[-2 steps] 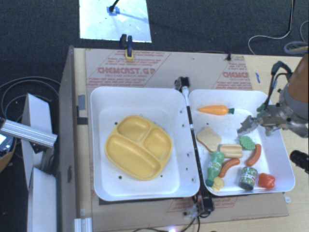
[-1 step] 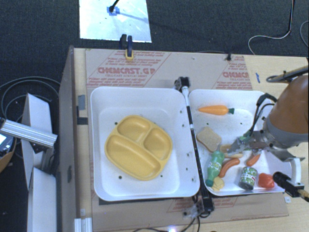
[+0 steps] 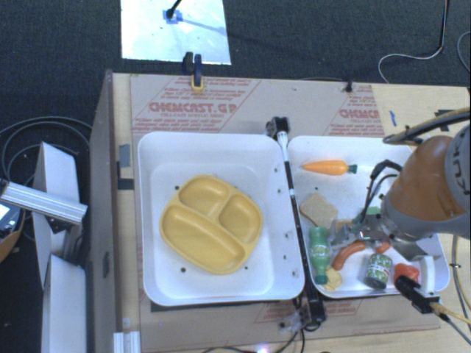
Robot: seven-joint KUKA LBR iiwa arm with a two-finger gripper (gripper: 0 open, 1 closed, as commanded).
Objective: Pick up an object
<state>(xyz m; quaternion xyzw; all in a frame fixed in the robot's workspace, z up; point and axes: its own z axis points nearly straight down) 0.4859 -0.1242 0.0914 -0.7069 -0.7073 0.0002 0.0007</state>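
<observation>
Down in the right-hand shallow white plastic bin (image 3: 309, 147), the grey arm with its orange band (image 3: 425, 186) has its claw (image 3: 352, 235) low among the clutter, right over a small red-orange sausage-shaped toy (image 3: 347, 255). Whether the claw is spread or pressed together I cannot tell; the metal parts blur into the objects beneath, and nothing is clearly pinched.

Taking that sausage as the landmark: a green plastic bottle (image 3: 319, 247) lies just beside it toward the bin divider, a tan slice of toy bread (image 3: 319, 209) sits above it, a green-labelled small can (image 3: 377, 270) stands just beyond it toward the bin's near corner, and an orange toy carrot with a green tip (image 3: 327, 168) rests well apart at the far end of the bin.

My judgement is that the sausage is the likely target. To do the grasp well, the claw should straddle the toy across its narrow width, settle fully before closing, and keep clear of the bottle and can, which crowd it and could be nudged or caught instead.

The other bin (image 3: 154, 197) holds a yellow divided plastic tray (image 3: 211, 223). Both bins sit on a brown cardboard-covered surface (image 3: 221, 101) printed with red lettering, above dark carpet (image 3: 59, 35) with cables trailing.
</observation>
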